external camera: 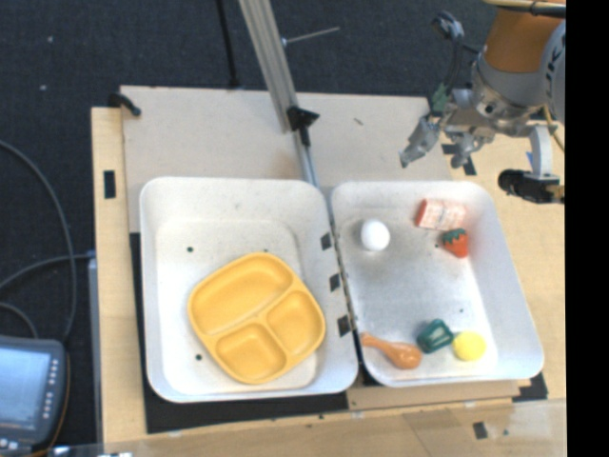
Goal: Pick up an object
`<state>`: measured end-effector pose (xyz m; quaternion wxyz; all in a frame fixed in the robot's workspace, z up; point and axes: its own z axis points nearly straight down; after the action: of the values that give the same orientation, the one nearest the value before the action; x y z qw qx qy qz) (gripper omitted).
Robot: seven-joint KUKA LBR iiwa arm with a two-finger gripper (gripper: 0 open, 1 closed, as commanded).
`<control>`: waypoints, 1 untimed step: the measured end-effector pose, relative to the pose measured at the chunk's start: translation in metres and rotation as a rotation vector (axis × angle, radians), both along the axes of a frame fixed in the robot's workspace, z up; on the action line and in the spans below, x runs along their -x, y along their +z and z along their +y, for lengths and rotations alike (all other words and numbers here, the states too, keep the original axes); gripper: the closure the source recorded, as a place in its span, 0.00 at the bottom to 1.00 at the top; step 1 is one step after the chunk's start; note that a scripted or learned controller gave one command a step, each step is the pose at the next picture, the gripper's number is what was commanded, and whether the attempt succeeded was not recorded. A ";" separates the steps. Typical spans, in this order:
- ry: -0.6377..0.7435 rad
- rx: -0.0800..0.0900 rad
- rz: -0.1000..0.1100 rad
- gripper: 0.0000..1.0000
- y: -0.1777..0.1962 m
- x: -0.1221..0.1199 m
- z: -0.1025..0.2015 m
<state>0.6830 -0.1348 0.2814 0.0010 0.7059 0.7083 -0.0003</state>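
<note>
Right bin (pixel 495 284), orange spoon (pixel 392 350) lying left-right

One camera sits high above the tabletop (pixel 219 131) and looks down at a slant. It is far enough back to see both white bins whole: the left bin (pixel 166 217) and the right bin (pixel 509 293) beside it. The arm (pixel 519 41) comes in past the right bin's far corner.

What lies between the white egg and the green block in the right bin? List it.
Nothing: in the camera view, bare bin floor runs from the white egg to the green block.
</note>
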 end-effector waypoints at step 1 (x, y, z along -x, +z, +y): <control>0.000 0.001 0.000 0.00 0.000 0.000 0.000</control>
<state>0.6829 -0.1352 0.2814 0.0013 0.7058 0.7084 -0.0009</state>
